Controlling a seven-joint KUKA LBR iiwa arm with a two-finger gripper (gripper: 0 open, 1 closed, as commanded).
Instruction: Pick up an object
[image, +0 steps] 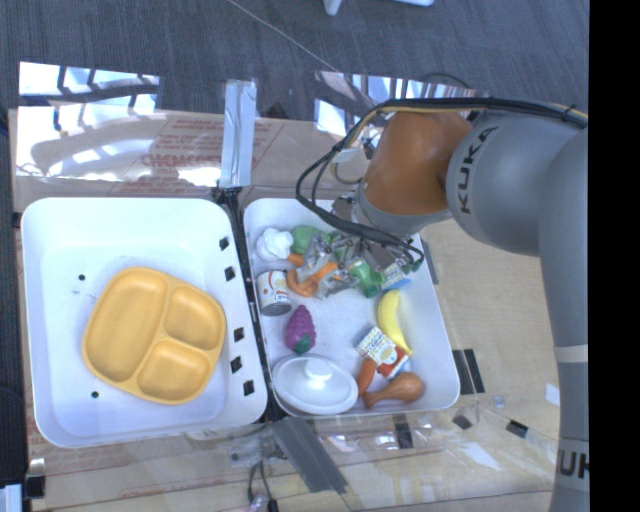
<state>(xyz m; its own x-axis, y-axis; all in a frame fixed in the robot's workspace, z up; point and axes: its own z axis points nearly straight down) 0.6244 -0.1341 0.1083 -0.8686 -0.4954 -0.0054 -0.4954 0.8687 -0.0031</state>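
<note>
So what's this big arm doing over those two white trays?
The grey KUKA arm reaches in from the right and has its gripper down in the right bin, among a pile of toy food near the bin's back. A banana, a purple fruit and a white lid lie nearby. The left bin holds a yellow divided plate.

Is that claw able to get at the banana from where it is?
Probably yes: the banana lies uncovered in the right bin, just below the claw, with nothing on top.
</note>
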